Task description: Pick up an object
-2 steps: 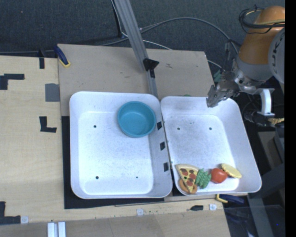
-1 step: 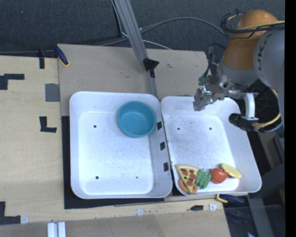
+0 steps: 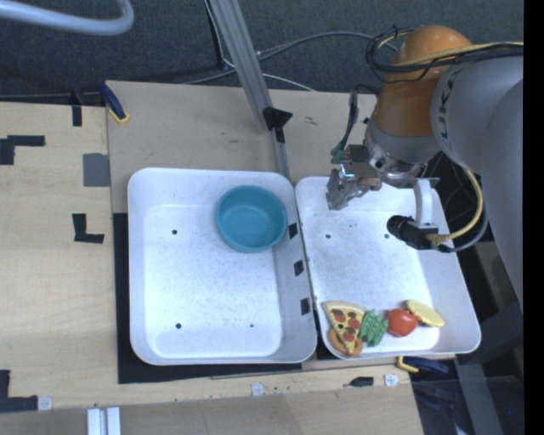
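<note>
The bench (image 3: 51, 255) is of pale wood, with some short black tape marks (image 3: 83, 229) and one grey patch (image 3: 96, 168) on its left part. On it lies a dark mat (image 3: 121, 297), and on the mat stand two white bins, touching side by side. Behind the bench the floor (image 3: 340, 21) is dark grey carpet, with thin cables across it. A grey metal pole (image 3: 246, 68) comes down at a slant from the top edge and ends near the far side of the place where the bins meet.

The left bin (image 3: 170, 323) holds a blue bowl (image 3: 251, 218), upright, near its far right corner. In the right bin (image 3: 374, 263) four small toy foods lie in a row along the near wall: a pizza slice (image 3: 342, 325), a green piece (image 3: 372, 326), a red tomato (image 3: 401, 322) and a yellow piece (image 3: 424, 313), each touching the next.

The gripper (image 3: 340, 195) is above the far left corner of the right bin, well apart from the toy foods. I cannot tell if it is released or clenched; it is small and dark against the bin.

The arm (image 3: 484, 110) is cut off by the right edge. A pale curved tube (image 3: 85, 19) at the top left is also cut off. The green and yellow pieces are too blurred to name.
</note>
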You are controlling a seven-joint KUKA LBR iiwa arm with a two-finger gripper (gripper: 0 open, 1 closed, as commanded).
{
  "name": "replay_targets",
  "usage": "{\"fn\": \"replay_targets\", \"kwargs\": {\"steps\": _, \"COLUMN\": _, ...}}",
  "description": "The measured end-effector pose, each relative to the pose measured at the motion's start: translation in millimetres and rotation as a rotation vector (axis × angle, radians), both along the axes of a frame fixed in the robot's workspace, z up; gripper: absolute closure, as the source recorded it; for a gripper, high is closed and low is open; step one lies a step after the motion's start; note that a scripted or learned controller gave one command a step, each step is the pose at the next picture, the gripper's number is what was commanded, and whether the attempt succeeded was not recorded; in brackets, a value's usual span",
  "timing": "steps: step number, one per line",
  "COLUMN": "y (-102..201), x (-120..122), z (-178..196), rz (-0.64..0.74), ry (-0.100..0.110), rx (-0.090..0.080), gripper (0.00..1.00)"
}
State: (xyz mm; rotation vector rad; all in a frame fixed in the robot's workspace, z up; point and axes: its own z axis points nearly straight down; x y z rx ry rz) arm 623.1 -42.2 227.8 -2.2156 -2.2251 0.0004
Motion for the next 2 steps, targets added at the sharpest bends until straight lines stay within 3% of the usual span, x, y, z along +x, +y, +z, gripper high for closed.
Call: {"fn": "replay_targets", "kwargs": {"steps": 2, "y": 93, "x": 0, "z": -3, "rz": 0.000, "ry": 0.000, "rx": 0.000, "gripper": 1.00}}
